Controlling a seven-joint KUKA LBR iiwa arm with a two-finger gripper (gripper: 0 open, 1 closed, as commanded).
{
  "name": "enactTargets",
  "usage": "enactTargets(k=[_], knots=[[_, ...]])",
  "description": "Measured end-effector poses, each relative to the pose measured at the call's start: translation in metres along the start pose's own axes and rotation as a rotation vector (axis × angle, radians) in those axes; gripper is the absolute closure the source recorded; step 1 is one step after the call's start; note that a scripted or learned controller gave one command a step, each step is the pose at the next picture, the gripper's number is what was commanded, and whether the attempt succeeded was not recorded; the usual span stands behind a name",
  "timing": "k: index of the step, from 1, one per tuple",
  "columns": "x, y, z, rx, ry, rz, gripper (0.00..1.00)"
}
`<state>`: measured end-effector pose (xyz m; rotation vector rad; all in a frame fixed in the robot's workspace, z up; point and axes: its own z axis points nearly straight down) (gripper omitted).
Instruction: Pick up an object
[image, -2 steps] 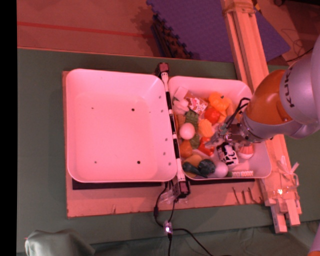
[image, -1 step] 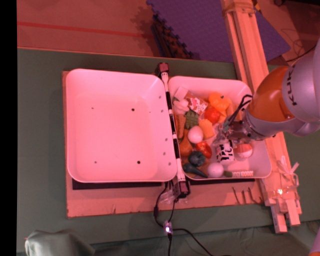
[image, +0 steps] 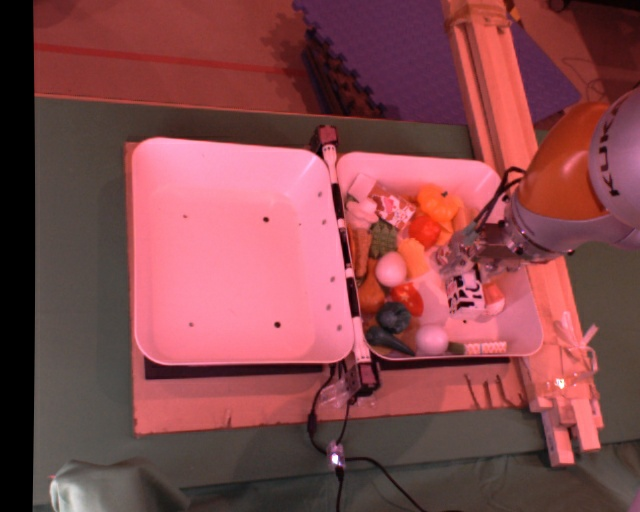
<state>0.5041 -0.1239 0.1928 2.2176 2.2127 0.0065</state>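
The right bin (image: 520, 330) holds a heap of small toys. Among them are a white ball (image: 391, 268), a red tomato-like piece (image: 408, 297), a second white ball (image: 432, 339), a dark green piece (image: 392, 318), orange pieces (image: 440, 205) and a red-and-white box (image: 395, 208). A black-and-white patterned object (image: 465, 293) lies near the bin's right side. My gripper (image: 458, 258) hangs low over the bin, directly above that patterned object and close to it. Whether it touches it I cannot tell.
The left bin (image: 160, 170) is a plain white tray with a few dark specks. A black divider bar (image: 342, 250) runs between the bins. A wooden rail (image: 500, 90) runs along the right, under the arm. Cables lie at the front (image: 335, 440).
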Motion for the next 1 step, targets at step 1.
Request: enactTargets(k=[1], knots=[[0.0065, -0.0043, -0.0531, -0.001, 0.0, 0.0, 1.0]])
